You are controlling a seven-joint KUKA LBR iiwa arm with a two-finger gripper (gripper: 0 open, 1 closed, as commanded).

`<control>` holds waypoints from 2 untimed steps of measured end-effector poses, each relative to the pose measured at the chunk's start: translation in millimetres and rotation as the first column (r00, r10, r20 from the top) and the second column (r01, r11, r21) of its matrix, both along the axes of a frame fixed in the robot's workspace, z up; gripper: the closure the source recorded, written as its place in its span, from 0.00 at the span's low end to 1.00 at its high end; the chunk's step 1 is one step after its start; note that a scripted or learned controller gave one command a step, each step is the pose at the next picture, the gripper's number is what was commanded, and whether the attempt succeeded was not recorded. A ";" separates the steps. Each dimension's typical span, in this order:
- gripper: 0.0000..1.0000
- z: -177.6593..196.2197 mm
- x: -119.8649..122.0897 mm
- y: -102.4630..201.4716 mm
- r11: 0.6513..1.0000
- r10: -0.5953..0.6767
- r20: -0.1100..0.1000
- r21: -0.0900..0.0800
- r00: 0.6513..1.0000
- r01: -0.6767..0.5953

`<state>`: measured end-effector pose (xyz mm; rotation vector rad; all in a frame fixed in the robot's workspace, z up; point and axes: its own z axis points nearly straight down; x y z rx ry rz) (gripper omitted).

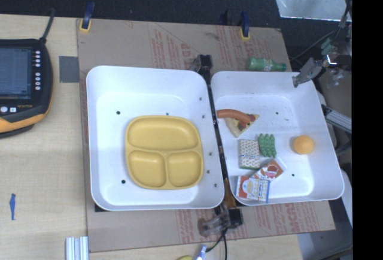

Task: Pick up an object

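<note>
Orange ball (303,145) lies apart — green block (266,144), cartons (259,180) leftward.

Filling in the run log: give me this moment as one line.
gripper: over right bin's far corner | orange ball: in right bin, untouched | yellow tray: left bin

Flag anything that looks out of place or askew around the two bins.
One thing stands out: a green bottle lies on its side on the cardboard behind the right bin, outside both bins. The toy items sit loosely inside the right bin, and the yellow divided plate lies flat in the left bin.
</note>
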<state>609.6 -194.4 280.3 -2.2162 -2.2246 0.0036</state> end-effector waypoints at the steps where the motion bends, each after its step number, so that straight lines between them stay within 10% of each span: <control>1: 0.00 -118.4 -67.0 35.8 1.000 0.000 -0.003 0.001 1.000 0.000; 2: 0.00 -184.0 -63.1 51.4 1.000 0.001 0.005 -0.001 1.000 -0.001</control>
